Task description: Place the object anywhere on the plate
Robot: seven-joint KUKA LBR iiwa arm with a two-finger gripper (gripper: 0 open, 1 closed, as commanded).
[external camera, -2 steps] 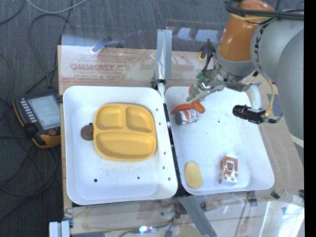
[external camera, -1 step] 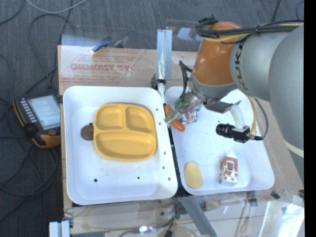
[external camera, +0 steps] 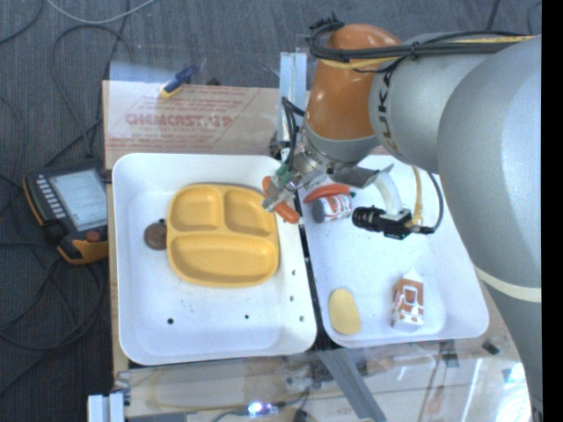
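You have a bench [external camera: 211,121] carrying two shallow white bins side by side. The left bin [external camera: 141,323] and the right bin [external camera: 457,323] touch along their inner rims. Behind the left bin, a brown cardboard sheet [external camera: 189,126] with red print lies flat on the bench, a small blue-and-yellow item [external camera: 179,80] at its far edge.

One fixed camera, mounted above the surface, looking down at a slant. We see both shallow white plastic bins [external camera: 132,262] side by side, the left one whole, the right one partly covered. The big grey arm with its orange band [external camera: 352,86] enters from the right and looms nearest the lens. Dark carpeted floor [external camera: 53,69] with cables fills the upper left, farther off.
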